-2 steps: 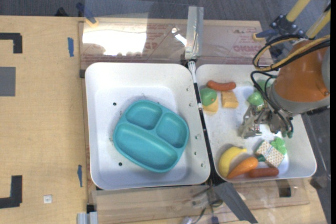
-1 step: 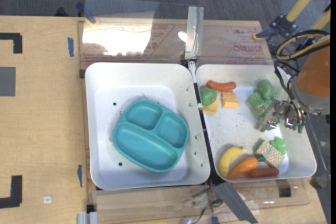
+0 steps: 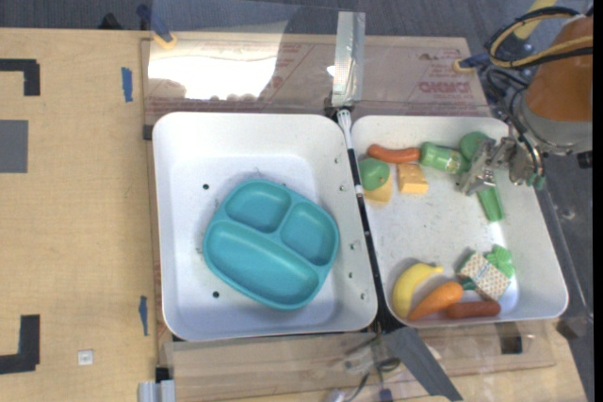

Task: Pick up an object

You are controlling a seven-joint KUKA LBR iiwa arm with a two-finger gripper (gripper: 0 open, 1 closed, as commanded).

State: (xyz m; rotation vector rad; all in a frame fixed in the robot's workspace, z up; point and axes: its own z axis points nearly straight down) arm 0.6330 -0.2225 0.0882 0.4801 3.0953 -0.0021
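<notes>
We judge the target to be the green stick [image 3: 490,202] near the right bin's [image 3: 443,240] right wall, just below the gripper [image 3: 482,172]. We cannot tell how that gripper is set or whether it grips anything. We take this for the reach; next comes a descent.

Red printing stood on the clear sheet [image 3: 415,75] at the far side, behind the right bin [image 3: 542,231], but it was too blurred to read.
</notes>
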